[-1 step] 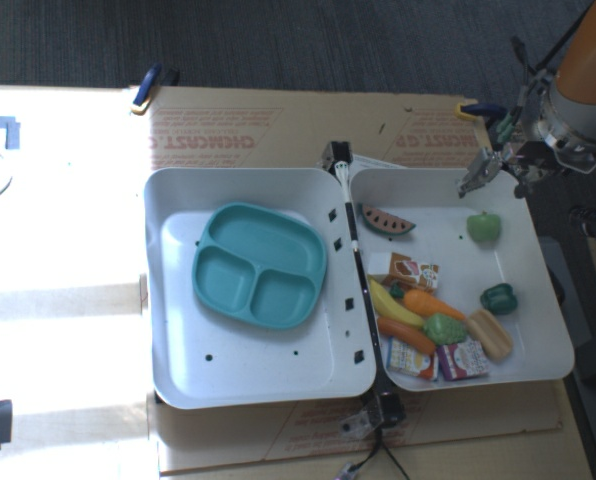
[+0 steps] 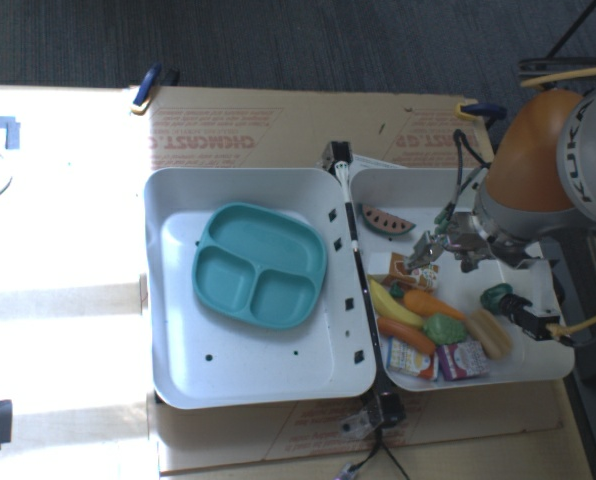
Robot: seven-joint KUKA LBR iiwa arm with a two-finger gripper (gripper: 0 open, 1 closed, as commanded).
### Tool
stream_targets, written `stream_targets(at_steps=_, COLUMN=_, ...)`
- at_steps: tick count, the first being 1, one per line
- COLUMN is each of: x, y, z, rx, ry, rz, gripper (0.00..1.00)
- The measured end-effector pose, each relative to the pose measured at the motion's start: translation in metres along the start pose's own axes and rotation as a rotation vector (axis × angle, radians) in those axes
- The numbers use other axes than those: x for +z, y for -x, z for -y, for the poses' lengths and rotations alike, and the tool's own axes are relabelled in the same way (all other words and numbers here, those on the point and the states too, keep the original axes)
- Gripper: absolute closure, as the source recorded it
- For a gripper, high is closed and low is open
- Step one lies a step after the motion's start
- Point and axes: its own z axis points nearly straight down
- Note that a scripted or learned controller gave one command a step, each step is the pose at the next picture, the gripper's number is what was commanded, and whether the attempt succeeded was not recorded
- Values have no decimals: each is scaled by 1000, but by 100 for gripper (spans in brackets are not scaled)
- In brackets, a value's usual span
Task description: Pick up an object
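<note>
We see the grey arm (image 2: pixel 568 183) reach in from the right, its orange band (image 2: pixel 533 153) high above the right bin (image 2: pixel 538 368). The wrist bends down and toward the left, and the gripper (image 2: pixel 430 251) hangs over the middle of that bin, just above a small brown packet (image 2: pixel 416 271). Its fingers are thin and dark against the clutter, and we cannot tell whether they are spread or closed, nor whether they touch the packet.

The things to pick lie in the right bin. A watermelon slice (image 2: pixel 388 221) sits alone near the far wall. Toward the near side a heap gathers: a yellow banana (image 2: pixel 393 305) along the left wall, a carrot (image 2: pixel 433 303) beside it, a second orange piece (image 2: pixel 406 335) below, a green vegetable (image 2: pixel 446 329), a tan bread roll (image 2: pixel 491 334), and flat printed packets (image 2: pixel 443 361) at the near edge. A dark green object (image 2: pixel 496 295) lies near the right wall, perhaps part of the arm's gear; it is too small to say.

The left bin (image 2: pixel 178 368) holds a teal divided plate (image 2: pixel 260 266), lying flat. Both bins rest on brown cardboard (image 2: pixel 238 128), clamped at the far corners. A bright white surface (image 2: pixel 58 268) spreads to the left, and dark carpet (image 2: pixel 278 18) lies beyond.
</note>
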Motion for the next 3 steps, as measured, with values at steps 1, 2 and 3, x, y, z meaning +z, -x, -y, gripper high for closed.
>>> stream_targets(at_steps=1, x=53, y=-7, z=36, rx=0, ry=0, rz=0, gripper=0)
stream_targets(at_steps=2, x=43, y=-7, z=35, rx=2, ry=3, rz=1, gripper=100)
stream_targets(at_steps=3, x=-77, y=-25, z=-13, rx=-4, ry=2, rz=1, gripper=100)
